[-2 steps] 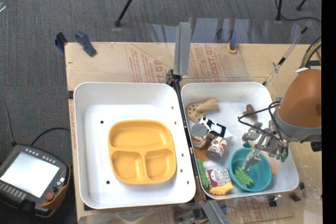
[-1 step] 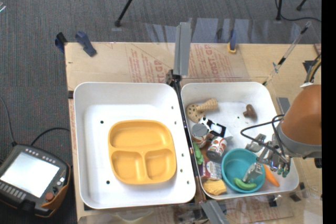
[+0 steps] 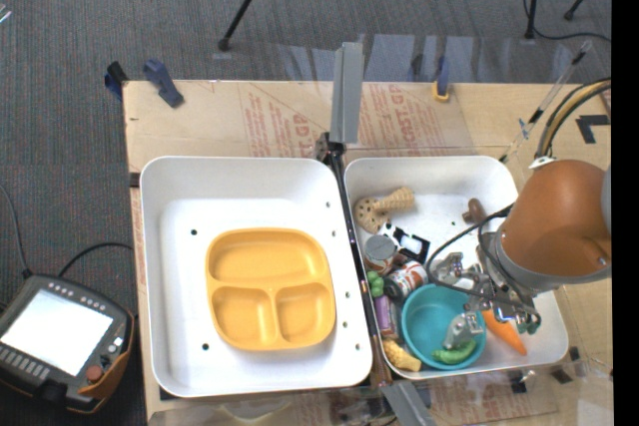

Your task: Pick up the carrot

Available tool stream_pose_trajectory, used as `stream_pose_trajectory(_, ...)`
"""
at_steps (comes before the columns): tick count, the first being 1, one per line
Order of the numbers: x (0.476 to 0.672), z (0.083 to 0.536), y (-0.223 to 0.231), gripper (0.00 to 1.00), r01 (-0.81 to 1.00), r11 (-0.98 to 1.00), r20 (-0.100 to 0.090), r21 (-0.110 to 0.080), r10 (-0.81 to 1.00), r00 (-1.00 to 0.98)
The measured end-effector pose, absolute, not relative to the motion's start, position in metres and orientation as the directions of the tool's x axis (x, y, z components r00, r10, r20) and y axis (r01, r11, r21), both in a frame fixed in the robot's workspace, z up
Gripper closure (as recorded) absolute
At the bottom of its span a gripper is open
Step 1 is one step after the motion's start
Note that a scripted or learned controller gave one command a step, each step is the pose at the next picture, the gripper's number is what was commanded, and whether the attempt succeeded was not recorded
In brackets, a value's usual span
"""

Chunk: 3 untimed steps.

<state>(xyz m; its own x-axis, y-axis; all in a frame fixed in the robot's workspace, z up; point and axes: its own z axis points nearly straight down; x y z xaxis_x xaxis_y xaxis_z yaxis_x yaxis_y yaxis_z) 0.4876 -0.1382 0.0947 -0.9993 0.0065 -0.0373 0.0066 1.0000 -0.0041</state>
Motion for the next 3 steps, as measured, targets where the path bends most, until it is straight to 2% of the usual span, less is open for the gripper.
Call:
stream_pose_trajectory(1,0.505,0.116,-0.138,1.0,0.003,1.0,-0.095,-0.012,0.002,-0.995)
stream_pose_trajectory(2,0.489,0.209,-0.137,1.0,-0.291,0.957,-0.005,-0.001,-0.291,-0.957)
stream_pose_trajectory(3,0.53,0.281,-0.214,1.0,-0.237,0.971,-0.007,-0.003,-0.237,-0.971)
